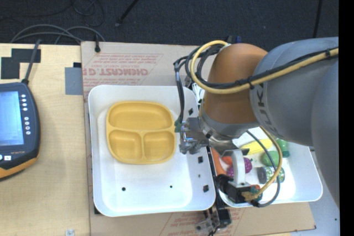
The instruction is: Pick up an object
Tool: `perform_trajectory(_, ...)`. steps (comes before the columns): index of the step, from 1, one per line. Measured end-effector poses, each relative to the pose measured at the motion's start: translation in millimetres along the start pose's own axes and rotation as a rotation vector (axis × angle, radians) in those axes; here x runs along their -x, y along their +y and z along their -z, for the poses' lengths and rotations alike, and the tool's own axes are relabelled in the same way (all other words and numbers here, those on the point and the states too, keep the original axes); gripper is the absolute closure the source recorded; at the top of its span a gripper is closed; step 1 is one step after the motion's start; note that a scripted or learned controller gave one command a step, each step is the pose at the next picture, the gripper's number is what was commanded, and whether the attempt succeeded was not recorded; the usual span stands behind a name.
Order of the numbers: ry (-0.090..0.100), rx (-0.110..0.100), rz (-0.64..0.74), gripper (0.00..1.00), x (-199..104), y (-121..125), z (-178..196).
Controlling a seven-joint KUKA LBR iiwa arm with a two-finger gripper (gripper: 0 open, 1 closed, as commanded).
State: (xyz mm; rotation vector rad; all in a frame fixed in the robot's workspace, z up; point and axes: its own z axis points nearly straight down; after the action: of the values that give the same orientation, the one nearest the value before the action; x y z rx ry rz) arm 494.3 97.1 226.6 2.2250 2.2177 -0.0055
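A yellow divided plate [140,131] lies in the left white bin [144,196], toward its back. My gripper [186,139] hangs over the wall between the two bins, just right of the plate's right rim. Nothing is visibly held in it. The arm's orange band and grey wrist cover most of the right bin [307,188]. Small things peek out beneath the arm there: a yellow piece [258,147], a green piece [282,146], a purple one [247,163] and an orange one [225,163].
A teach pendant [14,124] with a screen rests on the wooden bench at the far left. Brown cardboard [127,66] lies under both bins. Bare white floor shows in the front half of the left bin.
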Motion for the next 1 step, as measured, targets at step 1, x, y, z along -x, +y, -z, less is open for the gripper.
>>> perform_trajectory(1,0.006,0.013,0.008,1.00,-31.5,-17.7,191.1)
